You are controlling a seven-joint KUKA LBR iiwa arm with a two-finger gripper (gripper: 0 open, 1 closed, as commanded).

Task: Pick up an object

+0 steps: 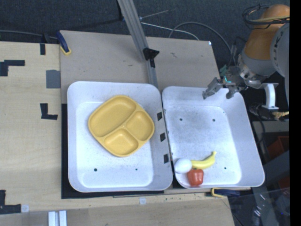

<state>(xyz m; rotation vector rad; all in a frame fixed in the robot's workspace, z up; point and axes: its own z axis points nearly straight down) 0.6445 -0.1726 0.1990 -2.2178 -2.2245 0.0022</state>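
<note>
In the right bin [207,126] three small things lie at the near left corner: a white egg [183,165], a yellow banana [205,161] and a red pepper [195,176]. My gripper [219,90] hangs over the bin's far right rim, well away from them. Its two dark fingers are spread apart with nothing between them. A yellow divided plate [121,125] rests in the left bin [80,140].
A grey metal pole [136,29] slants down to the seam between the bins at the back. Thin cables [188,29] trail over the bench behind the right bin. The arm's orange and grey body [265,36] stands at the far right.
</note>
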